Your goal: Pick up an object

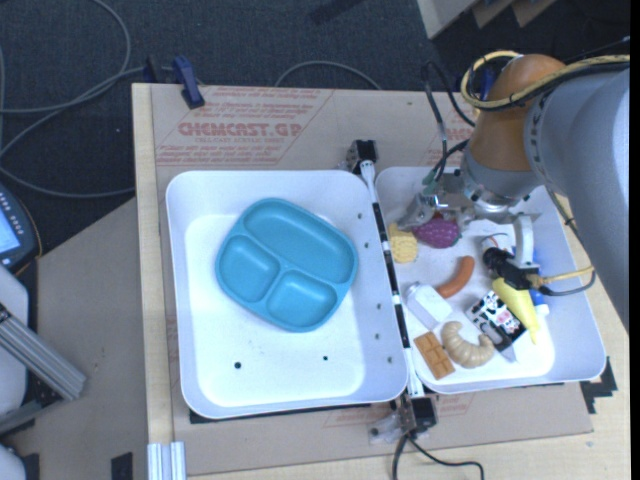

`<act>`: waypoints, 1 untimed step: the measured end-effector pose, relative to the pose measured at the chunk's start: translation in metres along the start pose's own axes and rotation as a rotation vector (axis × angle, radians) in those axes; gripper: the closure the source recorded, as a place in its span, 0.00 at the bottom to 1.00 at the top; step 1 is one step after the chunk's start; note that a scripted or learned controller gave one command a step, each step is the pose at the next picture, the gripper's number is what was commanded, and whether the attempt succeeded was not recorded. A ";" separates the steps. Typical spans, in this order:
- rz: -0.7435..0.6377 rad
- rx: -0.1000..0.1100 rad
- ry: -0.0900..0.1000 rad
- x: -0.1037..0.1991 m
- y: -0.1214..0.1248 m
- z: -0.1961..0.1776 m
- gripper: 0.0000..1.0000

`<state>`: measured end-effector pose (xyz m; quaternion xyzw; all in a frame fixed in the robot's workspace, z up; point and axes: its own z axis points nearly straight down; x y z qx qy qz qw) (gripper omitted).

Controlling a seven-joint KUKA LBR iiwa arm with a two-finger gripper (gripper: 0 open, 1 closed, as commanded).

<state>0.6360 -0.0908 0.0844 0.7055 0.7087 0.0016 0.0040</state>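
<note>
2 bins (pixel 190 268), 1 blue tray (pixel 287 264) (left bin).

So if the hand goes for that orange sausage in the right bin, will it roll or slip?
The sausage looks round and smooth, so it may well roll sideways when nudged. Its glossy surface could slip between fingers. It lies apart from neighbours, so a push would probably shift it freely.

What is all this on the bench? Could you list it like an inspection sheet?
Surface: wooden board bearing two white bins, left bin and right bin.
Job's things: blue divided plate in left bin; purple item, sausage, banana, croissant, cracker in right bin.
Clutter: blue clamp at board's far edge.
End effector: over the right bin's far side, beside the purple item.
Cables: black cables on floor.
Surroundings: dark carpet.
</note>
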 end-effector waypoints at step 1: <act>0.005 -0.011 -0.001 -0.003 0.002 -0.018 1.00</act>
